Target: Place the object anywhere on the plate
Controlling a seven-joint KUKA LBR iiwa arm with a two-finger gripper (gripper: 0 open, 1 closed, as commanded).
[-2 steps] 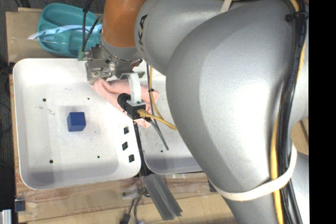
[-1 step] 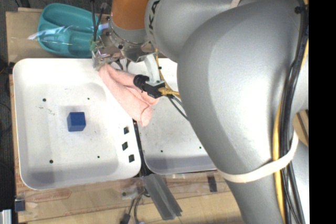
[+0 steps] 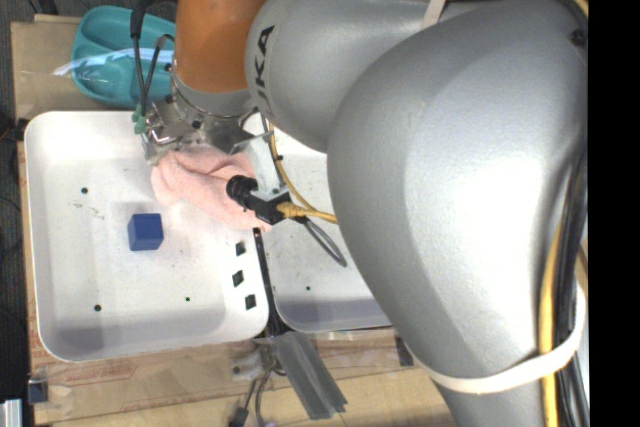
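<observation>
Blue cube (image 3: 145,231), pale pink plate (image 3: 197,181), white bins (image 3: 60,215); grey arm (image 3: 430,155), orange band (image 3: 215,20); teal object (image 3: 105,55) at 11 o'clock.

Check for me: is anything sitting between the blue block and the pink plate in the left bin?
Nothing visible does. The blue block sits alone on the bin floor, with bare white floor between it and the pink plate. The gripper hangs over the plate's far edge.

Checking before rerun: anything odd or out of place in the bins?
Nothing spilled or damaged. The blue cube sits loose on the left bin floor, apart from the pink plate, which the arm partly covers.
</observation>
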